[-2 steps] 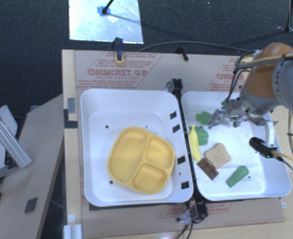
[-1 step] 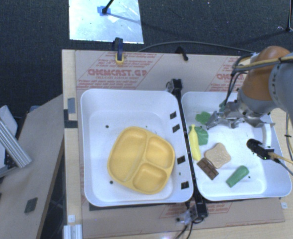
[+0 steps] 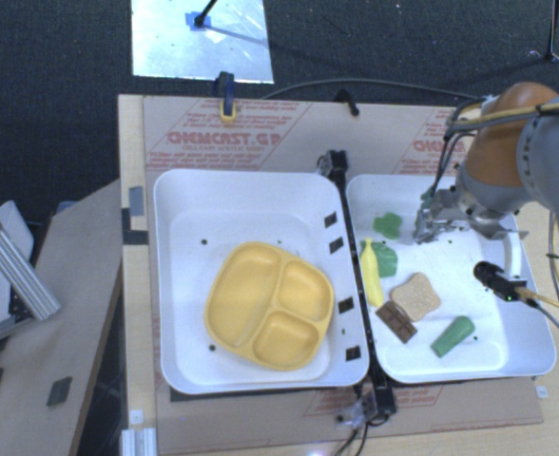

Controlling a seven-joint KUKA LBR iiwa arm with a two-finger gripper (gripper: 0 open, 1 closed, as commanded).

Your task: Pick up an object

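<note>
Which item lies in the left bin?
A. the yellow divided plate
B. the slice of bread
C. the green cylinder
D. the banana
A: the yellow divided plate sits alone in the left bin, while the slice of bread, green cylinder and banana all lie in the right bin.

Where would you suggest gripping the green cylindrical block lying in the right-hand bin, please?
Probably across the middle of the green cylindrical block, coming straight down from above. It lies flat on the right white bin floor, slanted, with open floor on both long sides, so fingers set crosswise to its length should close on its narrow width. The brown chocolate bar to its left sits apart from it.
</note>
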